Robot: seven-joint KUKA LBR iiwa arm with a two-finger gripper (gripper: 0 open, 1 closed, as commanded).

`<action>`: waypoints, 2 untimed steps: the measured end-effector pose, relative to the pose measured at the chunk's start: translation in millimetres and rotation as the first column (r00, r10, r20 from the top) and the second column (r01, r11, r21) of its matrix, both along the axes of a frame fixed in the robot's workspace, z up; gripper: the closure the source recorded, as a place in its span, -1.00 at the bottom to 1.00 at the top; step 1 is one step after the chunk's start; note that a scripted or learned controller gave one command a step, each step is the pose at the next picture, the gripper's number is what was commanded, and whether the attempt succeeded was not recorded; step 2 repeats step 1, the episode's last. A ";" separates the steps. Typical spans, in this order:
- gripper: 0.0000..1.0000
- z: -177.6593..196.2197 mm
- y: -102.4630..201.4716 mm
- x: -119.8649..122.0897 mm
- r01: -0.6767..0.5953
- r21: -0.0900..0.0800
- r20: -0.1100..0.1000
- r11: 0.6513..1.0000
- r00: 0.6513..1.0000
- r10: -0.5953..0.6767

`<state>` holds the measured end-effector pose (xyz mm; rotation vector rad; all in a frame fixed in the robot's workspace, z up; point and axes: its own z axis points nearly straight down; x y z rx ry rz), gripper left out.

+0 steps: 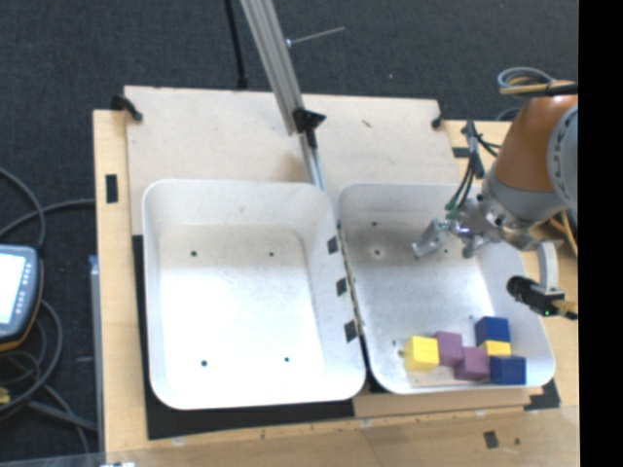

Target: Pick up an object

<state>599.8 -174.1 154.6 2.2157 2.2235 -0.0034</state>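
the gripper (446, 238) hangs over the middle of the right bin (389, 212), jaws slightly parted and holding nothing. the pick has not begun: the yellow, purple and blue blocks (465, 353) sit clustered at that bin's front right corner.

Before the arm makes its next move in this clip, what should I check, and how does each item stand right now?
1. Blocks to pick are present: ok. A yellow block, purple blocks and blue blocks sit clustered at the near end of the right bin.
2. Claw over the bin with the blocks: ok, it is above the right bin.
3. Claw lined up with a block: not ok. It is over bare floor at the far part of the bin, apart from the cluster.
4. Claw open or shut: cannot tell.
5. A block standing free for a grasp: not ok, the blocks touch one another.
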 end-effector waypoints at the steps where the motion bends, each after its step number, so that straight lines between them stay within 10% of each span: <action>1: -1.00 -59.7 -9.1 37.3 -0.001 0.001 0.001 1.000 1.000 0.001; 2: -1.00 -59.7 -9.1 37.3 -0.001 0.001 0.001 1.000 1.000 0.001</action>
